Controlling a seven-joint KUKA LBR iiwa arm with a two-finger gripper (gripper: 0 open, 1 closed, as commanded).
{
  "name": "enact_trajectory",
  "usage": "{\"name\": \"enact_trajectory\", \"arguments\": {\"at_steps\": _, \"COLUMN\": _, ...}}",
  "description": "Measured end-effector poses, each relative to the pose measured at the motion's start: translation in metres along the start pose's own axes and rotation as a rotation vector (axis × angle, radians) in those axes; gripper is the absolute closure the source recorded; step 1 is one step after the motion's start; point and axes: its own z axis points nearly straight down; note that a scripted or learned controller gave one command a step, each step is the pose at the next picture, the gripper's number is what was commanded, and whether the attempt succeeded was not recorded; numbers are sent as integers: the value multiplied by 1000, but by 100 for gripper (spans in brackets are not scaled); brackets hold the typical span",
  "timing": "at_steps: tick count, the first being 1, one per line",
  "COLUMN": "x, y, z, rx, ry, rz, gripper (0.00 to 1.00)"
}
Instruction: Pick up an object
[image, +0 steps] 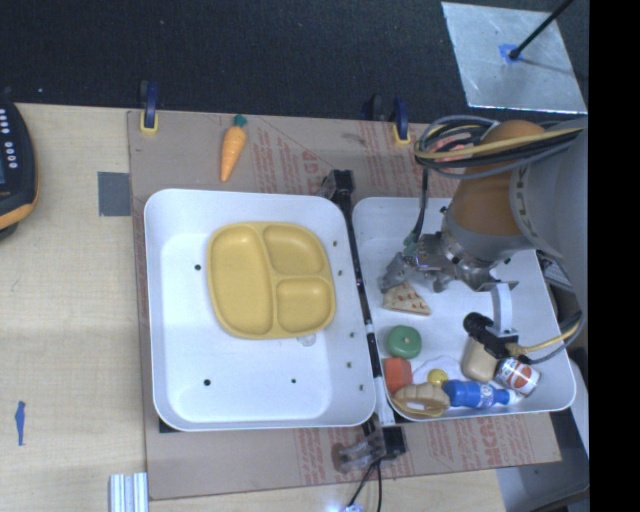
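My gripper (416, 278) hangs low in the right bin (372, 225), near its left-centre, with its fingers spread open. Just under and in front of it lies a tan triangular wedge (408, 299), speckled like a pizza slice; nothing is held between the fingers. In front of the wedge sit a green round piece (404, 341) and a red piece (398, 375). Along the bin's front edge lie a tan bowl-shaped item (420, 404), a small yellow toy (437, 379), a blue bottle (470, 394), a tan cylinder (480, 361) and a red-and-white can (517, 376).
The left bin (180, 390) holds a yellow divided plate (270, 278). An orange toy carrot (232, 148) lies on the cardboard behind the bins. A dark handheld device (14, 165) sits at the bench's far left. The arm covers the right bin's back right.
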Motion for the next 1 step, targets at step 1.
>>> {"name": "enact_trajectory", "arguments": {"at_steps": 1, "x": -1, "y": 1, "z": -11, "rx": -1, "ry": -1, "rz": 2, "gripper": 100}}
